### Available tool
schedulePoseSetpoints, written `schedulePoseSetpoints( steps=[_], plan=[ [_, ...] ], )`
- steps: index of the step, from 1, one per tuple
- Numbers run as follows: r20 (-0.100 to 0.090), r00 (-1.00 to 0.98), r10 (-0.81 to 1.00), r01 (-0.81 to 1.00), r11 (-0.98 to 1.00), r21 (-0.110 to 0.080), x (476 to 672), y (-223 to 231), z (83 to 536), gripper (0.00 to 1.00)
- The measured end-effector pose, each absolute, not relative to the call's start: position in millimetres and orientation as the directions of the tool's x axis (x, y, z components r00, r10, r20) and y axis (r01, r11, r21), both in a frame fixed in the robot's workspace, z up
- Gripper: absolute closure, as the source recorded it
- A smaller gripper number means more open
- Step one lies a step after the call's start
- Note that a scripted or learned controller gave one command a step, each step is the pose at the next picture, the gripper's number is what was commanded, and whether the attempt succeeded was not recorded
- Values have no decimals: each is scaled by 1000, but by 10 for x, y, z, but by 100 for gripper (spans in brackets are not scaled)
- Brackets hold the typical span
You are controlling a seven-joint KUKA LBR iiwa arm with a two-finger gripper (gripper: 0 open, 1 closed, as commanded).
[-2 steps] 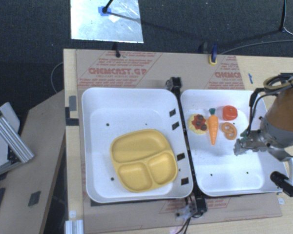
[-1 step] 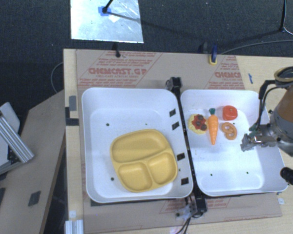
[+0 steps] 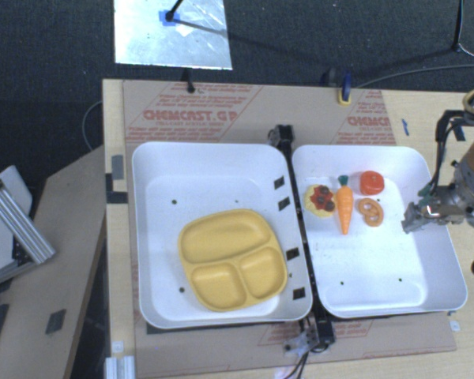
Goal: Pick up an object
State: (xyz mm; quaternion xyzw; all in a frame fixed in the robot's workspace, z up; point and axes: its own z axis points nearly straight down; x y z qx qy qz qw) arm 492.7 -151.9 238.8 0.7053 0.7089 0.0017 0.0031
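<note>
The gripper (image 3: 415,218) hangs at the right bin's (image 3: 395,290) three o'clock rim; whether its jaws are open I cannot tell. The carrot (image 3: 344,205), tomato (image 3: 371,182), pretzel (image 3: 371,212) and small pizza (image 3: 321,200) cluster toward eleven o'clock, apart from it

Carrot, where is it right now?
The carrot lies in the right bin, near its back left corner. A small pizza-like toy sits on its left, and a pretzel sits on its right.
</note>
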Motion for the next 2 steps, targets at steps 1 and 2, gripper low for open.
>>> schedulePoseSetpoints(
  steps=[1,2],
  plan=[
    [1,-10,1000,1000,10,5,5223,-1024,2473,100],
    [1,-11,1000,1000,11,4,5465,-540,2547,100]
  ],
)
